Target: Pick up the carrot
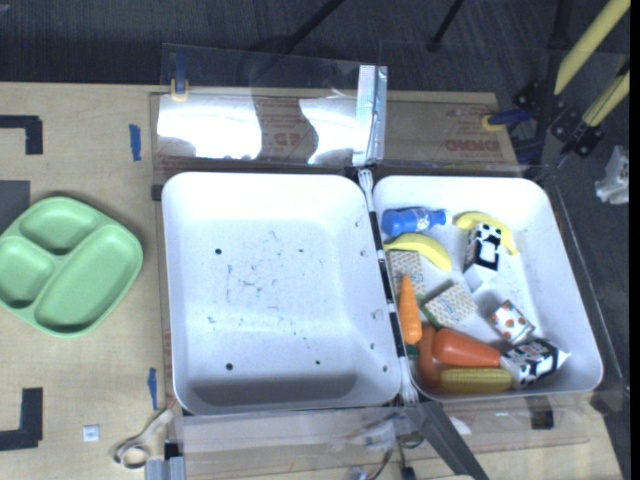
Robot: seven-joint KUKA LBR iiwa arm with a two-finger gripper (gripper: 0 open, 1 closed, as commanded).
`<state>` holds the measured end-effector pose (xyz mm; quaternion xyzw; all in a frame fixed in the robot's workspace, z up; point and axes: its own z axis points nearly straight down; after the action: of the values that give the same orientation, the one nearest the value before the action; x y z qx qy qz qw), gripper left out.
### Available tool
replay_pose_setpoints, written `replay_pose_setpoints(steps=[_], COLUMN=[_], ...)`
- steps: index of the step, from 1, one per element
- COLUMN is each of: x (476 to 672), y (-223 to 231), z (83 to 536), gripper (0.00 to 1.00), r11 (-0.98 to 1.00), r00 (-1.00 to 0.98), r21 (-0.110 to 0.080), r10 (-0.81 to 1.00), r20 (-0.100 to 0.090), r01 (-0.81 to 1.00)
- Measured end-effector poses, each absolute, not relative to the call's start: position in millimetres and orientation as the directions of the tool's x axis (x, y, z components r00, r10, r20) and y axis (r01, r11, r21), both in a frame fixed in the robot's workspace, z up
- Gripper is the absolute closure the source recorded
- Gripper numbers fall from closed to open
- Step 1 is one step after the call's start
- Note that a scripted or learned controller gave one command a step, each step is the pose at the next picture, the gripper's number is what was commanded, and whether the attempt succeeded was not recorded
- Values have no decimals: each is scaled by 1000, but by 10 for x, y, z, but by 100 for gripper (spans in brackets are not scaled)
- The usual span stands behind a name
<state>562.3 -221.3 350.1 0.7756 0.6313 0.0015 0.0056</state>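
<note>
Carrot (pixel 408 310) | against right bin (pixel 575 268) left wall | we judge it rigid, light, smooth | grasp mid-length across width | gripper state: cannot tell

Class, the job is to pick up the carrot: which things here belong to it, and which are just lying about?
Belongs to the job:
carrot
right bin

Just lying about:
banana
blue bottle
corn cob
green divided plate
left bin

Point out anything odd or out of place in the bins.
Nothing is spilled or damaged. All the toys sit crowded in the right bin, with the carrot wedged against its left wall among the others.
</note>
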Motion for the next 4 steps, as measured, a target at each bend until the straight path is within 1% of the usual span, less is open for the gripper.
replay_pose_setpoints(steps=[2, 3, 4], x=[5645, 4930, 4799], y=[-2210, -2099, -2175], z=[3716, 4355, 4352], gripper=[100, 100, 100], r11=[-200, -155, -403], r00=[200, 155, 403], r21=[17, 2, 0], r10=[980, 988, 915], r20=[-8, -1, -1], r01=[980, 988, 915])
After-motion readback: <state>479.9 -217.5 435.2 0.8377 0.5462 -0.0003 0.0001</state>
